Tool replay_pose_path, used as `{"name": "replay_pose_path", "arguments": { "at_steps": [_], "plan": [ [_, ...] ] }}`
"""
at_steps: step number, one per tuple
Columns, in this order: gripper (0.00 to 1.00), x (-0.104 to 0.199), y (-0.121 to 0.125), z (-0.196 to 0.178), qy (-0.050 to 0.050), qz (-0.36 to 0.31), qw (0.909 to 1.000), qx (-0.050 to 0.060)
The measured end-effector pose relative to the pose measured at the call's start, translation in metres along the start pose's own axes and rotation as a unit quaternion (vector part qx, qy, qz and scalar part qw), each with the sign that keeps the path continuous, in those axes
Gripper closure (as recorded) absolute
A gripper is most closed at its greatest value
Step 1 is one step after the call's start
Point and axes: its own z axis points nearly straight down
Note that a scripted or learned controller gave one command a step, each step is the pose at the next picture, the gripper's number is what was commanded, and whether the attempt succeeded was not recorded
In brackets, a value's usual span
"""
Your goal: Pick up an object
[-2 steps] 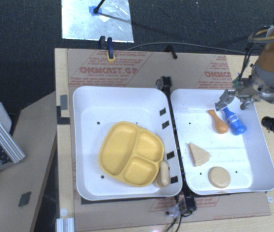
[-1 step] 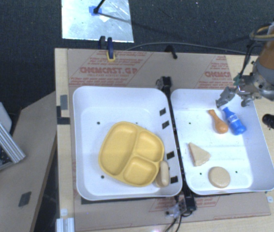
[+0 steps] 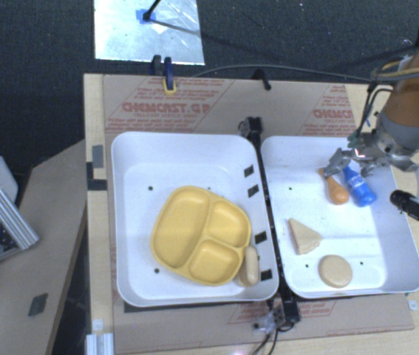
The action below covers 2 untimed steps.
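Observation:
My gripper [image 3: 355,163] hangs over the back of the right bin [image 3: 401,272], open, its grey fingers [image 3: 336,163] spread to either side of the top of a small blue bottle [image 3: 360,188]. The bottle lies on the bin floor and nothing is lifted. An orange carrot-like piece [image 3: 337,190] lies touching the bottle's left side. Nearer the front lie a pale wedge [image 3: 304,237] and a round beige biscuit [image 3: 335,271].
The left bin [image 3: 131,198] holds a yellow divided plate [image 3: 200,234] with a beige roll [image 3: 250,265] against its right front corner. A black-clipped divider [image 3: 264,198] runs between the bins. The arm's orange band [image 3: 416,87] rises at the right.

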Motion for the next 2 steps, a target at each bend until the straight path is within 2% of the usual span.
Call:
{"name": "replay_pose_path", "arguments": {
  "at_steps": [1,2],
  "plan": [
    [0.0,0.006,-0.009,0.053,0.0,0.0,1.0,0.001],
    [0.0,0.008,-0.007,0.064,0.001,-0.001,1.0,-0.001]
  ]
}}
